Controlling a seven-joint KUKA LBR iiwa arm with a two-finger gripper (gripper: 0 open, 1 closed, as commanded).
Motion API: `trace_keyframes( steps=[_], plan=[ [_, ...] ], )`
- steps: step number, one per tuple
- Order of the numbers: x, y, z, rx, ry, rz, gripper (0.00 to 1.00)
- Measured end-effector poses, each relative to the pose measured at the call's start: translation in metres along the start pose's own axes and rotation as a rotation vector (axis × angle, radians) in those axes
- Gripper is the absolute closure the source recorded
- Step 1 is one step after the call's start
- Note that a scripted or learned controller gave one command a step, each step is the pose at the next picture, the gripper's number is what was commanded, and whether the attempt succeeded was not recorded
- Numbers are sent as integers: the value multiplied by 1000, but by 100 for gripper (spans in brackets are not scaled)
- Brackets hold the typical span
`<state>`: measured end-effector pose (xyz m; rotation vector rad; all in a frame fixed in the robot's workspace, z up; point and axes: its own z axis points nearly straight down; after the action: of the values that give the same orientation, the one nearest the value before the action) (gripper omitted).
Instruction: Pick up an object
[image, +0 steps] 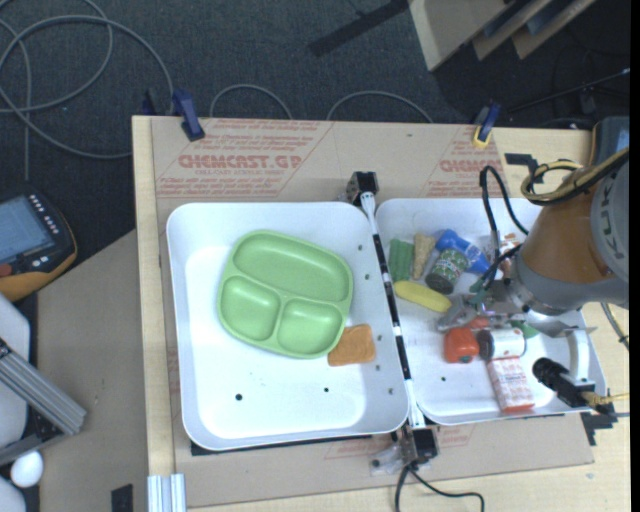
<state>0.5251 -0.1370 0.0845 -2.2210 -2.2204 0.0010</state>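
The right bin (450, 400) holds a heap of small objects. Among them are a yellow banana (422, 296), a green block (402, 258), a dark-labelled jar (446, 268), a blue piece (456, 243), a red-orange item (460, 346) and a white-and-red box (512, 385). My gripper (468, 315) is low inside this bin, just above the red-orange item and right of the banana. The arm's grey wrist and orange band (560, 250) hide the objects behind it. I see nothing clearly held.
The left bin (200, 390) holds a green divided plate (285, 292) and a tan food piece (352, 346) by the divider. A black cable (490, 200) loops over the right bin's far side. Blue clamps (187, 112) grip the bench's back edge.
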Motion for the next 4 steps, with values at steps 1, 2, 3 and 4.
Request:
trace_keyframes(
  steps=[1, 2, 3, 4],
  plan=[
    [0, 0, -10, -2, -1, 0, 100],
    [0, 0, -10, -1, 0, 0, 0],
    [-38, 59, -19, -3, -1, -1, 0],
    [40, 56, 0, 1, 2, -2, 0]
  ],
)
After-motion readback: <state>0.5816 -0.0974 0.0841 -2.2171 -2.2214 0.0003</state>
